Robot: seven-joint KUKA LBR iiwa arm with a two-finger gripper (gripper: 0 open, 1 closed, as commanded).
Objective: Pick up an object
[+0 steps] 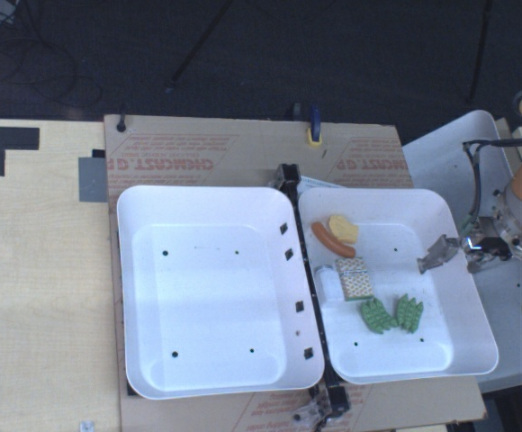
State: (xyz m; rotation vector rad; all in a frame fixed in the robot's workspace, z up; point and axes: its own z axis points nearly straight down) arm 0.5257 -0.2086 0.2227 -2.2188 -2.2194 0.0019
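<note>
2 white bins: left bin [144, 241] far from the gripper [436, 255], right bin [463, 331] w/ the gripper over its right side. In the right bin, all to the left of the gripper: 1 yellow item [343, 229], 1 orange-red sausage-shaped item [332, 239] touching it, 1 patterned block [355, 278], 1 small white item [328, 283] just beside the block. 2 green leafy pieces [377, 315] [409, 312], below and left of the gripper. 1 cardboard sheet [243, 156] under both bins. 1 blue-yellow clamp [315, 126] at the far edge.
</note>
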